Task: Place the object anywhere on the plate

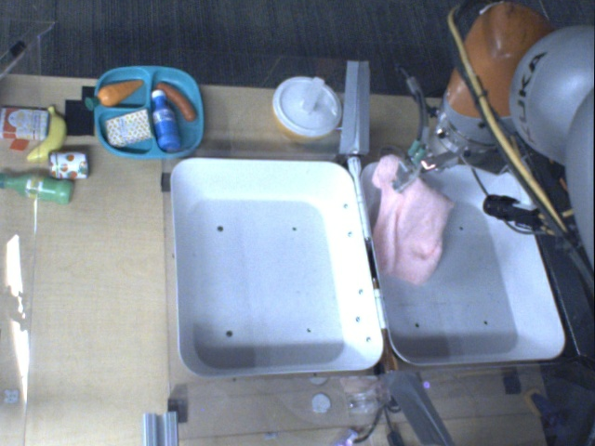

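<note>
The grey KUKA arm's two-finger gripper [412, 167] hangs over the upper left corner of the right-hand shallow white bin [521, 342], its tips buried in the top edge of a soft pink cloth [409, 226]; a fold of that fabric appears pinched between the fingers, with the rest draped downward along the bin's left wall and floor. The cloth looks light and limp (it will sag and trail rather than keep any shape), so a grip on a bunched fold near its top edge, as here, seems sounder than a pinch on a single thin layer, which could slip free on lifting. The left-hand shallow white bin [270, 268] lies alongside, touching the first along a shared rim. Beyond the bins, on the wooden bench, sit a round white lidded container [307, 108] and a blue sectioned plastic plate [191, 91] bearing toy food, well apart from the cloth, with small toy items [46, 151] at far left.
</note>
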